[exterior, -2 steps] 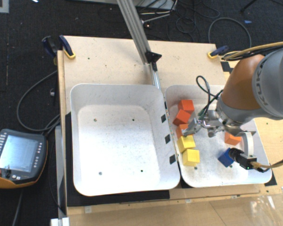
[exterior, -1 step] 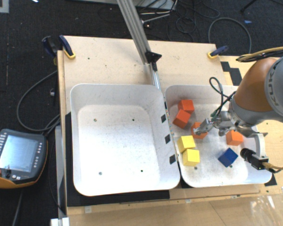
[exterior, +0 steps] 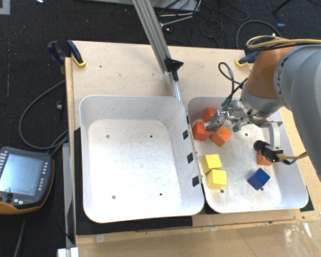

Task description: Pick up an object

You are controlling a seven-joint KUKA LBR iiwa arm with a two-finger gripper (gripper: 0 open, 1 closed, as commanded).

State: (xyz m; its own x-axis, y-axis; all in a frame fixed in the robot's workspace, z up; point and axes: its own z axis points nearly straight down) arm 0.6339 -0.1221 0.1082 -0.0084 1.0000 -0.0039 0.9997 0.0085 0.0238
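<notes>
Nearby, orange blocks (exterior: 209,127), yellow blocks (exterior: 214,170), blue block (exterior: 258,179)

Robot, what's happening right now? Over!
Gripper low in right bin, among orange blocks. Nothing seen held. Yellow blocks, blue block sit apart, nearer front.

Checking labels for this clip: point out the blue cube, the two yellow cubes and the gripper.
Blue cube (exterior: 258,179), camera view, top face.
Yellow cubes (exterior: 212,161) (exterior: 216,178), camera view, top faces.
Gripper (exterior: 220,119), camera view, between its fingertips.
</notes>
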